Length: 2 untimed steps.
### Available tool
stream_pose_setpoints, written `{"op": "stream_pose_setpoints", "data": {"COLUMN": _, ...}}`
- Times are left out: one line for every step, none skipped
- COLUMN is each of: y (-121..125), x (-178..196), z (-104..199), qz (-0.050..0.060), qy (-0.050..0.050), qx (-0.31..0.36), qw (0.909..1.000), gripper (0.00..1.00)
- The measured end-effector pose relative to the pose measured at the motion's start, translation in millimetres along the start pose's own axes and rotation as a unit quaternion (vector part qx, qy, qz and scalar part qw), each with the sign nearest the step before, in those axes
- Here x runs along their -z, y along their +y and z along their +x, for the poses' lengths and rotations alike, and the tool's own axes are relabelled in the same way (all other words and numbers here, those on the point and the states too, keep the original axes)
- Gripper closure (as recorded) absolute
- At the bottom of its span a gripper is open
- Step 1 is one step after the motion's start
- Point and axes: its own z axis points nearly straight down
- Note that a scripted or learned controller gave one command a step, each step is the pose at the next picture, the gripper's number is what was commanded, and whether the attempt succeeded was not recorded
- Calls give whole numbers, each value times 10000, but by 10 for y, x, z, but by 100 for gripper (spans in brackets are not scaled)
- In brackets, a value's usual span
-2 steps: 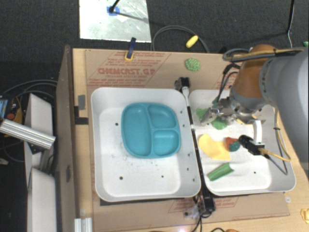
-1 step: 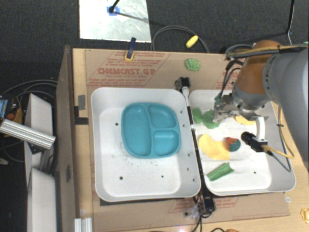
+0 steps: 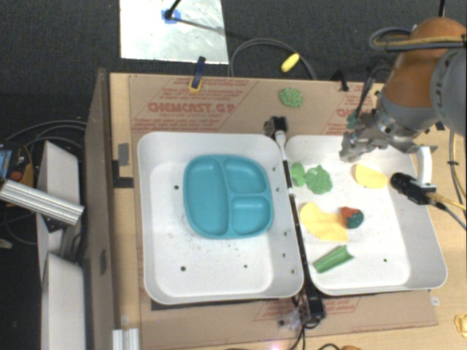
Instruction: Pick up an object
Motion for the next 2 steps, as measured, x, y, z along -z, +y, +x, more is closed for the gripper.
{"op": "stream_pose_setpoints", "data": {"y": -10, "x": -62, "z": 2, "qz": 35, "qy": 3, "qx": -1, "qw": 10000, "gripper": 0}}
{"op": "stream_pose_setpoints", "data": {"y": -520, "x": -1224, "z": -375, "qz": 81, "qy": 9, "qx": -38, "qw": 10000, "gripper": 0}}
